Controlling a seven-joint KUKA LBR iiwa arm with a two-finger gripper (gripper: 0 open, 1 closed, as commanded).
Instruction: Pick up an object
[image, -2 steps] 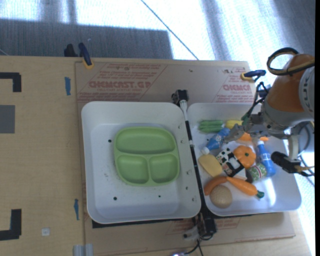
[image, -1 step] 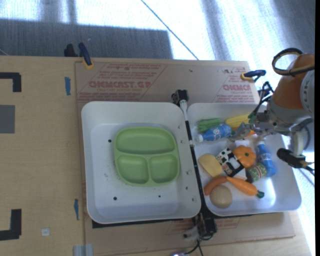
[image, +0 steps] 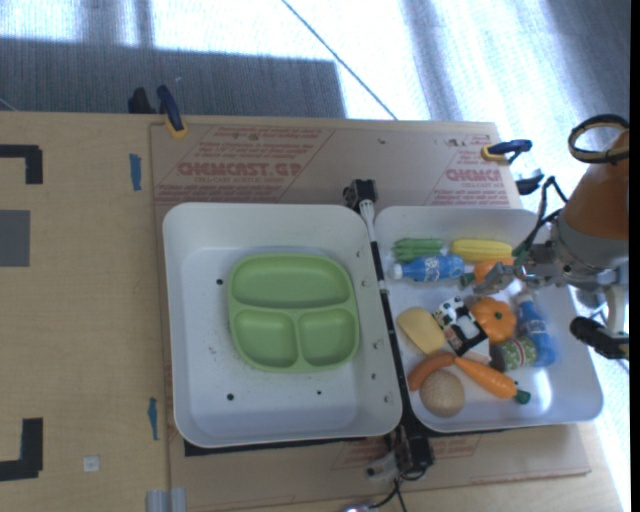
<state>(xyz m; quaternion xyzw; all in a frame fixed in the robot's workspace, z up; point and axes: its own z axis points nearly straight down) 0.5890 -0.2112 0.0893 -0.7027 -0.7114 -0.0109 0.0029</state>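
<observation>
My hand (image: 522, 262) hangs low over the right bin (image: 580, 398), near that bin's far right part, and I cannot tell how it is set, since the metal parts blur together there. Just beside my hand, toward the middle of the bin, sits a small orange pumpkin (image: 494, 319), and past its top edge lie a yellow corn cob (image: 482, 248), a green vegetable (image: 419, 247) and a blue-and-white bottle (image: 429, 268). On the pumpkin's right stands a blue bottle (image: 533, 328) with a small printed can (image: 516, 353) near its foot. On the pumpkin's left a black-and-white toy (image: 459, 322) touches a pale yellow wedge (image: 421, 329). Nearer the front rim of the bin an orange carrot (image: 482, 375) with a green tip lies tilted, beside a beige round piece (image: 443, 393). The left bin (image: 190, 330), touching the right bin along its edge, holds a green divided plate (image: 294, 310). Both rest on the desk (image: 70, 320).
</observation>
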